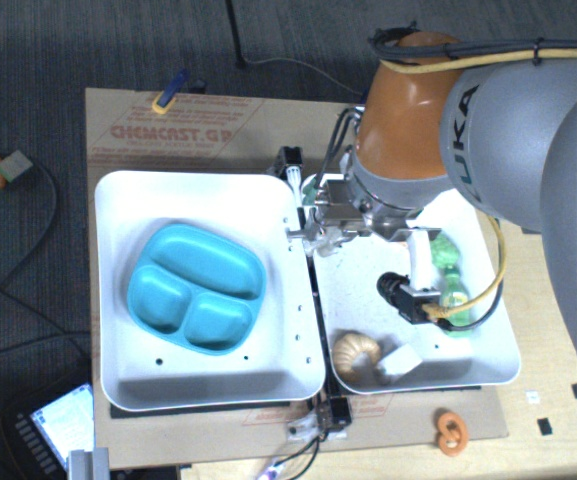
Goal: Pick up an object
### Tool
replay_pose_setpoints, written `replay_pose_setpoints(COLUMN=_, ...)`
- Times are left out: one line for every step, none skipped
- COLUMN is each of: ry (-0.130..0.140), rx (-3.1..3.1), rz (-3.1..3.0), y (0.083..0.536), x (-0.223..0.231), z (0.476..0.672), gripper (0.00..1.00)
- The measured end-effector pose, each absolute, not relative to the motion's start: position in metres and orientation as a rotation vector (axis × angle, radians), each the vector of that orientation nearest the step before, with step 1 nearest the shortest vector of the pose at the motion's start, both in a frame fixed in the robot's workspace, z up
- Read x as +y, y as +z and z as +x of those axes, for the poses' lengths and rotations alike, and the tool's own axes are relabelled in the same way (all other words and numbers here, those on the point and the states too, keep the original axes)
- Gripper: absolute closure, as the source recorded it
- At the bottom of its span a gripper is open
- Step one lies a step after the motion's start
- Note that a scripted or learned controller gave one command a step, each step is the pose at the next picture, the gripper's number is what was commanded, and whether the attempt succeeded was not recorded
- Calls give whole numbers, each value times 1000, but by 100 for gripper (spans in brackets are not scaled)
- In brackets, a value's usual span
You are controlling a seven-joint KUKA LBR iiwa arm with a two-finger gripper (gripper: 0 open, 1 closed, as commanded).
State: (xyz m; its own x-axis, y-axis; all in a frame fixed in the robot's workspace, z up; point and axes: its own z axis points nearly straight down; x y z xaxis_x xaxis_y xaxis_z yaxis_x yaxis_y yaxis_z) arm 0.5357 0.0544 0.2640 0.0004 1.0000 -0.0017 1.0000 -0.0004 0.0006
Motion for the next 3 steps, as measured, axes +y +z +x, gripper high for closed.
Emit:
replay_pose_setpoints(ry=-5, rx=2225, rz=2221, y=208, x=94, z=490, gripper=100)
replay_pose_setpoints(ry=-4, rx=2218, rz=2225, y=184, x=-35, z=483, gripper=100)
replay_pose_setpoints(ry=-1, rx=2222, rz=2221, y=184, x=-26, z=484, gripper=100)
